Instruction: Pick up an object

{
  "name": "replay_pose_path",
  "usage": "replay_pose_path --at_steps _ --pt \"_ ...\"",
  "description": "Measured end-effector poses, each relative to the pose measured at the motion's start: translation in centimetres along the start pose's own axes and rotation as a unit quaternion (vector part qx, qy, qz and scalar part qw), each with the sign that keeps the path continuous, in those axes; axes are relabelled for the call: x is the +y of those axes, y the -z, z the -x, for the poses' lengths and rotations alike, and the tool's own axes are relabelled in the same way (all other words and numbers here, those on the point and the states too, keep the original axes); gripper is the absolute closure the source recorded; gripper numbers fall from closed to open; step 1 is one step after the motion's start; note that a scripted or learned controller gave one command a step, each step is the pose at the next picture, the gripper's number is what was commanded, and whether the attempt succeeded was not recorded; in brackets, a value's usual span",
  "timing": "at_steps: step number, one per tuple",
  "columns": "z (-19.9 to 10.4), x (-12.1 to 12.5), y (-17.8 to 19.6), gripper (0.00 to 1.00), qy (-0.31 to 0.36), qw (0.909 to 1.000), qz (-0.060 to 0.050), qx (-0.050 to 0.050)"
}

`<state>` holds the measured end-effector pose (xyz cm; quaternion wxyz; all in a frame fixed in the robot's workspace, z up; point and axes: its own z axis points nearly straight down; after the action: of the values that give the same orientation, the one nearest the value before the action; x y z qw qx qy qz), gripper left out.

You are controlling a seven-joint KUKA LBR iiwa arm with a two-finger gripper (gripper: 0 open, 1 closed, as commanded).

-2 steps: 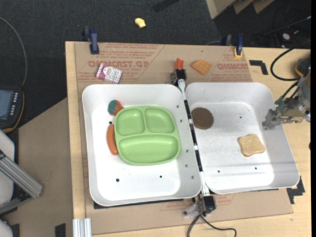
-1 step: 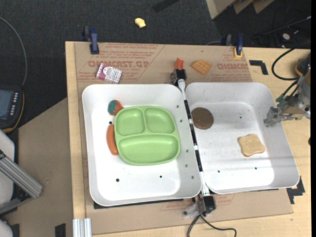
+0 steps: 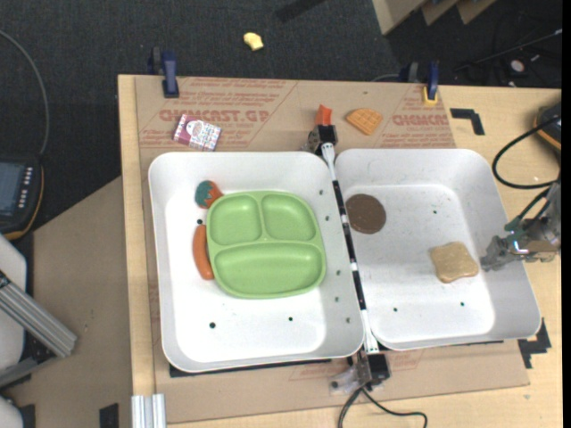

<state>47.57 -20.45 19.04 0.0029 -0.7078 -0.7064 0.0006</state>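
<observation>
Camera view: the claw (image 3: 496, 255) sits low at the right bin's (image 3: 419, 328) right wall, apparently lined up for a sideways approach. I cannot tell its state. The tan bread slice (image 3: 454, 262), the likeliest pick, lies just to its left, apart from it; the brown disc (image 3: 365, 213) lies farther left, by the divider.

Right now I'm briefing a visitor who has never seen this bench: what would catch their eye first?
The bright green divided plate in the left bin stands out most, with an orange sausage-shaped toy against its left edge. In the right bin, a brown disc lies near the divider and a tan bread-like piece sits close to the gripper at the right rim.
</observation>
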Motion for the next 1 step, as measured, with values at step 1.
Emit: replay_pose_path --at_steps 1 --pt "-0.93 0.35 -1.63 1.0 0.001 1.0 0.002 -0.001"
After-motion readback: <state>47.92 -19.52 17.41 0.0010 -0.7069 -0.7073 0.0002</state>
